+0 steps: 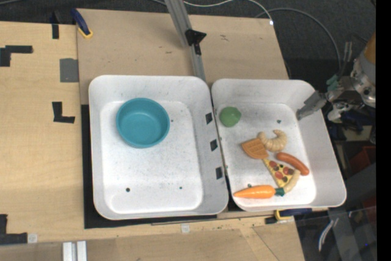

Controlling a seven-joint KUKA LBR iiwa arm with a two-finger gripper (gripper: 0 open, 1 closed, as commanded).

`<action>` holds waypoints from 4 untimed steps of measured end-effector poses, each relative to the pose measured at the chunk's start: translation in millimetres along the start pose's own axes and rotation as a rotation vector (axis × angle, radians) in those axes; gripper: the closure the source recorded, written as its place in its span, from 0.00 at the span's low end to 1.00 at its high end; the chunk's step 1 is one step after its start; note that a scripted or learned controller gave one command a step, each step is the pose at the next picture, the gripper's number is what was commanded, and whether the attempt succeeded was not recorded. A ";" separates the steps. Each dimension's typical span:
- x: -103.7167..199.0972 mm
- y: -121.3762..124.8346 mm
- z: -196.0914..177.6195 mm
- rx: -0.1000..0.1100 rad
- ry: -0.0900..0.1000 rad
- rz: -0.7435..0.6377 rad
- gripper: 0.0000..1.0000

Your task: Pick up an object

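progress: nothing lifted yet; approach and grasp left, by my read
gripper (313, 103): over right edge of right white bin (322, 150); grip state unclear
targets: green ball (230, 117) near bin's top-left corner; orange plastic carrot (255, 192) along bottom edge; red toy sausage (293, 162) mid-right

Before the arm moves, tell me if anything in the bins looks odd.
Nothing stands out. The blue bowl sits upright in the left bin. In the right bin, the green ball, croissant, hot dog, pizza slice and carrot lie loose, none spilled over the rim.
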State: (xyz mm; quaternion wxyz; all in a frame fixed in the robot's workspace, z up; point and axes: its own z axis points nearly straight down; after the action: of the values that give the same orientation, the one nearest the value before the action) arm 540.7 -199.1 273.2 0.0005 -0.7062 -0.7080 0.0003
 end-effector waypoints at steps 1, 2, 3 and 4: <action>0.0 0.0 0.0 0.000 0.000 0.000 0.00; -4.6 6.4 59.1 0.006 0.000 0.001 0.00; -4.2 8.3 123.5 0.007 0.001 0.001 0.00; 7.0 7.4 175.2 0.005 0.002 0.002 0.00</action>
State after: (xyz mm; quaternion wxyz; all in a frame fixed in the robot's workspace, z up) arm 547.8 -192.0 98.1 0.0028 -0.7068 -0.7074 0.0012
